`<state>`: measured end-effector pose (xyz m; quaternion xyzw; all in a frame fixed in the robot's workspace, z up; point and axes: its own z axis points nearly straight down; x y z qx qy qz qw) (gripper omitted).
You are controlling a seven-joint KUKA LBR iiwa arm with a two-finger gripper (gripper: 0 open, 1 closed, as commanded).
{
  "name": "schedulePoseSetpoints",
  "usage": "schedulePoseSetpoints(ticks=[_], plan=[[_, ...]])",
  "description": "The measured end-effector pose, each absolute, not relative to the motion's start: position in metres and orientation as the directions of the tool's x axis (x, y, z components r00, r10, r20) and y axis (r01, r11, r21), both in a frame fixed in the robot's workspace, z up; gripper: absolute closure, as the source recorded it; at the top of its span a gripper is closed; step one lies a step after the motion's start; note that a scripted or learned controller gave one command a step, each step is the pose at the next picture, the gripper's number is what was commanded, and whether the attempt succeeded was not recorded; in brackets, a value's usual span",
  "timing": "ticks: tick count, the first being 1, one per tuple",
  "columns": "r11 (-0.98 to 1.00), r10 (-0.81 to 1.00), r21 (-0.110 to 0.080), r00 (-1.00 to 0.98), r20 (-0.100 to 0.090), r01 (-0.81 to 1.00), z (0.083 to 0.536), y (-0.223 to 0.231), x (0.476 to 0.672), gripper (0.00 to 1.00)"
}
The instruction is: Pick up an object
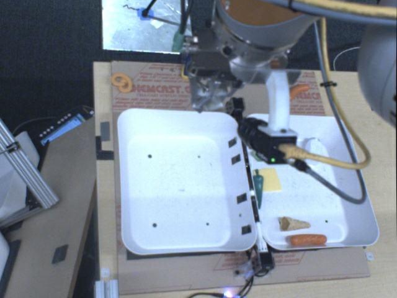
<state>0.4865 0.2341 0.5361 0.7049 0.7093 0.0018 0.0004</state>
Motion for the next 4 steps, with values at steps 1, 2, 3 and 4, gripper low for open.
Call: schedulePoseSetpoints(ticks=[1,2,3,4], plan=[[0.006,1.0,0.001,-0.006,0.001,1.0,0.535,0.234,0.486,1.0],[0.006,1.0,0.001,-0.006,0.001,1.0,0.535,0.234,0.486,1.0],[0.006,1.0,0.001,-0.006,0.001,1.0,0.535,0.234,0.486,1.0],[0.001,1.0,0.0,-0.001,0.001,1.0,0.535,0.22,0.486,1.0]])
